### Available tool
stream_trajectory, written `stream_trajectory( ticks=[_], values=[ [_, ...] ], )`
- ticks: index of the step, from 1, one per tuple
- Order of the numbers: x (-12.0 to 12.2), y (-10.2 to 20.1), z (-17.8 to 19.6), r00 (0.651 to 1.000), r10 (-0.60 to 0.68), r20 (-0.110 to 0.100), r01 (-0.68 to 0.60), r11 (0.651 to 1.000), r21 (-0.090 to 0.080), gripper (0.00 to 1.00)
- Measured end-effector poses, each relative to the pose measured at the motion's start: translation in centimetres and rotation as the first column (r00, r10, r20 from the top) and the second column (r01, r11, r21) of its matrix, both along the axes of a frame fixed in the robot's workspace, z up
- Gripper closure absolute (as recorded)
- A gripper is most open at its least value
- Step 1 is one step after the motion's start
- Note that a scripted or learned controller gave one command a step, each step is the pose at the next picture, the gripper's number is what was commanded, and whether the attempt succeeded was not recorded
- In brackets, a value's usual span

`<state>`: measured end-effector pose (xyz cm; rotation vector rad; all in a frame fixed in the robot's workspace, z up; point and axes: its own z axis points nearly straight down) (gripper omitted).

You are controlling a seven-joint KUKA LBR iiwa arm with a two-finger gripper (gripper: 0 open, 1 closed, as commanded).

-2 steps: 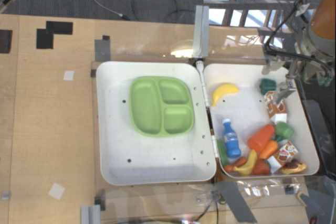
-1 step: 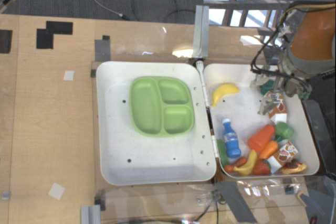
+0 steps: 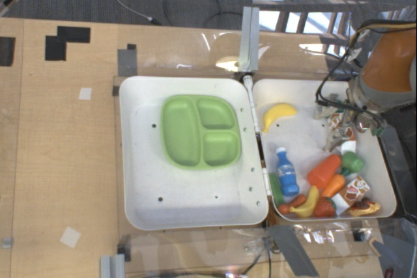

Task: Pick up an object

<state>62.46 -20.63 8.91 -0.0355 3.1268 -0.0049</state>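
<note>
A grey carpeted floor runs along the top of the frame, with a pale wooden bench below it bearing two white bins. The left bin holds a green divided plate. The right bin holds the toys: a yellow banana alone at its upper left, a blue bottle lower down, and a crowded heap at lower right with an orange carrot, a green piece and a small printed carton.

The hand hangs low at the right side of this bin, just above the heap; whether its fingers are open or closed cannot be told, since cables and metal blur together there.

The toys look like light, stiff, smooth plastic, likely slippery. The banana, lying apart, seems easiest to take across its middle. The heap's lower pieces overlap and are hard to tell apart.
</note>
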Motion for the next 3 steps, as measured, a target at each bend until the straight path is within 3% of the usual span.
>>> stream_trajectory(
  ticks=[1,2,3],
  values=[
    [0.0,3.1,-0.1,0.995,-0.101,-0.005,0.101,0.995,0.003,0.00],
    [-2.3,0.1,-0.1,0.976,-0.216,-0.004,0.216,0.976,0.004,0.00],
    [-1.9,0.2,1.4,0.978,-0.209,0.010,0.209,0.978,0.003,1.00]
  ],
)
